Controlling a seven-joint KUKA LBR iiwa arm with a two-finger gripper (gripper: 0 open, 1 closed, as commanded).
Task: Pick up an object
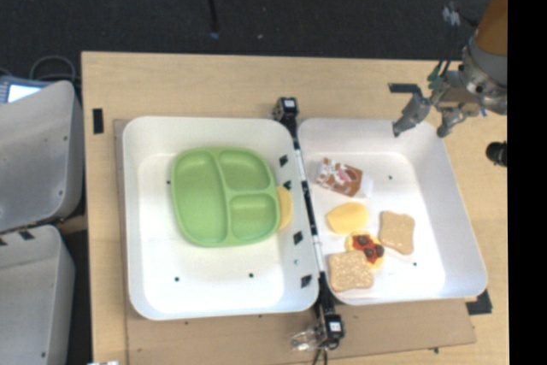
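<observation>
On the left of my counter [102,81], the left bin [145,286] holds one green divided tray [226,197], with one yellow piece [285,205] peeking out from under its right edge. The right bin [444,209] holds five small food items, all near its inner side: one wrapped snack [339,176], one yellow round [348,217], one red-topped piece [367,249], and two toast slices, one at the front [350,270] and one [397,232] just right of the round. My tool [423,122] hangs above the right bin's far right corner, fingers spread apart with nothing between them, well apart from the food. I judge the pick hardly begun: reach, descent, grasp and lift are all left.
</observation>
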